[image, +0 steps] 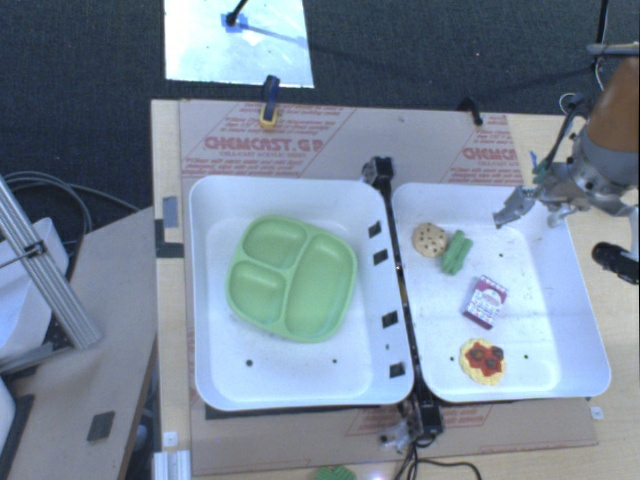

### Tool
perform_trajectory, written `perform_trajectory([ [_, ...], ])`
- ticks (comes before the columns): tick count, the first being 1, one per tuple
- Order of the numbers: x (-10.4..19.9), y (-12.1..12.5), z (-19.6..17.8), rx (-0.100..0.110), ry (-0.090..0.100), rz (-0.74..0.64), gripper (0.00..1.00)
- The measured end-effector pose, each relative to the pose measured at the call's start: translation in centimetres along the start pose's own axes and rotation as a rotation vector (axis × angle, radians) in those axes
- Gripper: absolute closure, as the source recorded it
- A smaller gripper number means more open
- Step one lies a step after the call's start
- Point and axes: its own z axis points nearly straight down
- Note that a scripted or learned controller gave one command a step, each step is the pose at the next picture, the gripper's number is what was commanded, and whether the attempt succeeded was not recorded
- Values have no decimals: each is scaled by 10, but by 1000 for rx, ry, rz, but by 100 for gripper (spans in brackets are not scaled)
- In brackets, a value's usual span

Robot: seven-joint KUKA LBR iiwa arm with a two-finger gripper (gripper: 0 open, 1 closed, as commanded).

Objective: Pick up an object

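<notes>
The right bin (575, 298) holds a round tan cookie (430, 239), a green pickle-like piece (456, 252) touching it, a small red and white packet (485, 302) and a pizza slice toy (484, 361). The gripper (532, 206) hangs over the bin's far right corner, well to the right of the cookie. Its two fingers point left and down and stand apart, with nothing between them.
The left bin (215, 368) holds a green divided plate (292, 279). A black clip divider (390, 268) runs between the bins. A yellow clamp (269, 116) sits on the board behind, and a metal frame (40, 268) stands at the left.
</notes>
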Motion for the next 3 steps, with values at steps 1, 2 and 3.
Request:
perform_trajectory([
  [1, 13, -28, -11, 2, 0, 3, 0],
  [2, 16, -50, 8, 2, 0, 2, 0],
  [3, 26, -30, 112, 4, 1, -2, 0],
])
